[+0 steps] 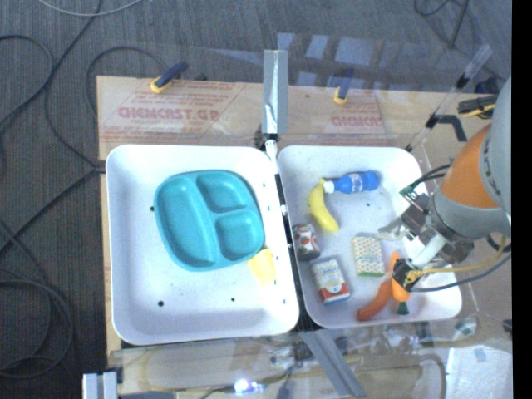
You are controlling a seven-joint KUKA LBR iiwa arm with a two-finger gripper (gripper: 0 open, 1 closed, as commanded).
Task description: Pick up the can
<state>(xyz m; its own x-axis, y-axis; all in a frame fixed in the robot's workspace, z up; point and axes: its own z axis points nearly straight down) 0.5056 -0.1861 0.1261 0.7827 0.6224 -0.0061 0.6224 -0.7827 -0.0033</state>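
The can (306,240) is small, red and white, and sits in the right bin (391,158) close to its left wall, just below the banana (322,208). My gripper (405,238) hangs over the right side of the same bin, beside a pale speckled packet (367,254) and above the carrot (381,299). It is well to the right of the can and apart from it. Nothing shows between gripper and can except the packet.
A blue bottle (353,181) lies at the back of the right bin, and a red-and-white carton (330,279) lies below the can. The left bin (133,289) holds a teal divided plate (212,217) and a yellow piece (263,265).
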